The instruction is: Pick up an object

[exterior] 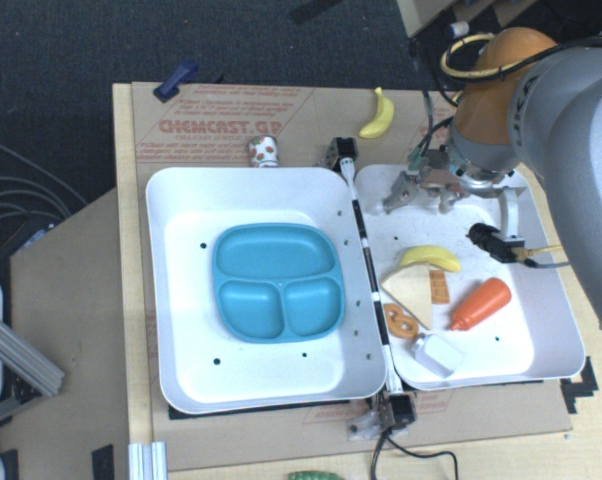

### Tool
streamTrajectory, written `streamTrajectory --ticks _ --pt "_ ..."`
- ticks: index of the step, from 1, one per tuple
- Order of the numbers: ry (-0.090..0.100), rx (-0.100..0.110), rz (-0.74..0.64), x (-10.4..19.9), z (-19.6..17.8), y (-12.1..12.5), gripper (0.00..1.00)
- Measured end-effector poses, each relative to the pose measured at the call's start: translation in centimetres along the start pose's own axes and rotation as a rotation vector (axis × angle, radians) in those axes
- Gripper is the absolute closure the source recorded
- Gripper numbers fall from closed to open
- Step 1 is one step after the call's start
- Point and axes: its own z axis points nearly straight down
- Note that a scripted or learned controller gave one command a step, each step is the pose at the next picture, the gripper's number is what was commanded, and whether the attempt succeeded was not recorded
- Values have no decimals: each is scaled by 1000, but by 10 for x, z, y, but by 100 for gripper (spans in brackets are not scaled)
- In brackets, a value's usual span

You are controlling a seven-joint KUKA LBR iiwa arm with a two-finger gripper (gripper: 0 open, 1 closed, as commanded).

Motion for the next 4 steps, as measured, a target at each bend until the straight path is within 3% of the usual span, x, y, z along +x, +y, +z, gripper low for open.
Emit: streamTrajectory --ticks 1,2,3,4 --pt "1 5 2 -6 11 -59 0" --pt "1 3 2 -6 0 -58 100" --pt "1 3 2 -6 1 -58 0" --pt "0 2 0 -11 10 -8 0"
